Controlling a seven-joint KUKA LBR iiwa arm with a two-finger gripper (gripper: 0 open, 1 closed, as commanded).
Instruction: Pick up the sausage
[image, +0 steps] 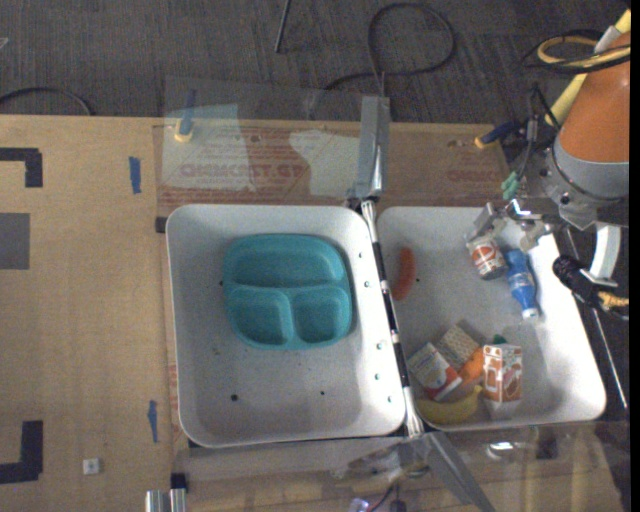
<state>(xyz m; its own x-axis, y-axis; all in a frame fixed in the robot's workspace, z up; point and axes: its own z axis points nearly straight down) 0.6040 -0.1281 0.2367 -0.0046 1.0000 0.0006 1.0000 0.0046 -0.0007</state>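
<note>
Nearest the lens, at the bottom of my right bin (585, 400), a heap of groceries sits crowded together: a banana (448, 408), a small juice carton (502, 372) and some snack packets (445, 358), pressed into the near corner. My sausage (403, 273) lies apart from all that, alone on bare white floor, lengthwise just beside the divider wall at the bin's left edge. That isolation suits me; the closeness of the wall does not, since it leaves little room on that side. My gripper (510, 215) hovers over the far right of the same bin, above a small can (486, 257) and a blue bottle (519, 283), well apart from the sausage. Whether it is apart or together I cannot tell; nothing is in it that I can see. A teal divided plate (287, 290) occupies the left bin (200, 400).
</note>
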